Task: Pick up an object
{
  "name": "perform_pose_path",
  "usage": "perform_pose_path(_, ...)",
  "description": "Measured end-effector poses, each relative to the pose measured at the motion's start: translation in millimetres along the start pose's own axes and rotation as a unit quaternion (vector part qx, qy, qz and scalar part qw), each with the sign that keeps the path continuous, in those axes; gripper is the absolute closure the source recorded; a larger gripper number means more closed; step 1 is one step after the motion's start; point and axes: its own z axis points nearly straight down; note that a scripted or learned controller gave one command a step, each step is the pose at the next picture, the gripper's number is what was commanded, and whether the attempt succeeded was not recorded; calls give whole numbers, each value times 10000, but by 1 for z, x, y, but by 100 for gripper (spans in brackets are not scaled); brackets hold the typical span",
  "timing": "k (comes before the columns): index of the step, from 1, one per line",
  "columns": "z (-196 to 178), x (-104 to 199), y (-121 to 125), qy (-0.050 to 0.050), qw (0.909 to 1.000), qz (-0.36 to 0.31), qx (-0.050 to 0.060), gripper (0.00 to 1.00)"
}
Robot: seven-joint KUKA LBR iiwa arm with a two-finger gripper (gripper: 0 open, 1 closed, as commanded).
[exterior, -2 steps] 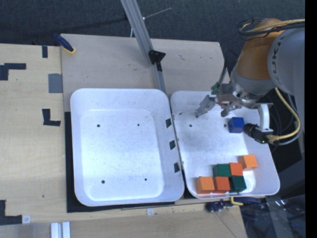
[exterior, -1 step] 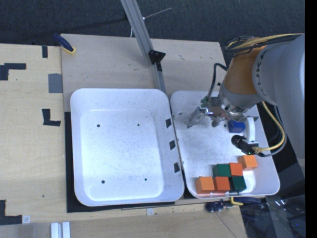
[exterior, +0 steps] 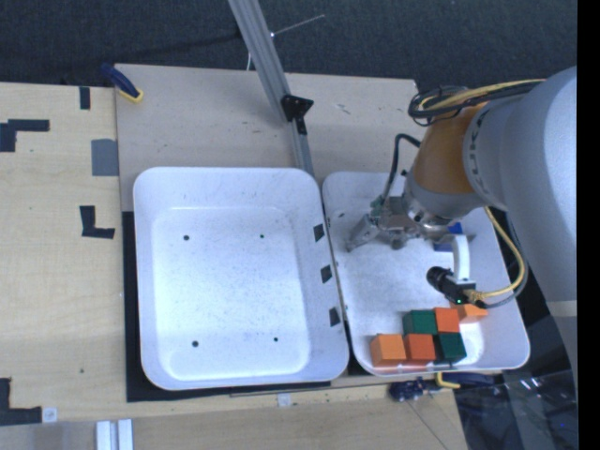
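Note:
Several small blocks lie clustered at the near end of the right bin (exterior: 375,195): an orange block (exterior: 387,348), a second orange block (exterior: 421,347), a green block (exterior: 421,322), a third orange one (exterior: 448,319) and a dark green one (exterior: 452,346). My gripper (exterior: 378,240) hangs over the far half of that bin, well away from the cluster. It is open with nothing between its fingers. The grey arm with its orange band (exterior: 445,162) reaches in from the right and hides part of the bin's right side.
The left bin (exterior: 155,195) lies beside the right one, the two rims meeting in the middle. A slanted metal pole (exterior: 267,54) crosses the bench behind the bins. Cables and a white fitting (exterior: 459,256) hang beside the wrist.

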Motion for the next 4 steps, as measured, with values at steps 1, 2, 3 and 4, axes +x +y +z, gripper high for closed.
perform_pose_path(1,-12,1,1,7,10000,-5,-13,100)
perform_pose_path(2,-75,4,3,1,10000,0,-54,100)
perform_pose_path(3,-121,4,4,1,10000,0,-49,100)
perform_pose_path(4,-135,55,-12,15,10000,-21,-24,100)
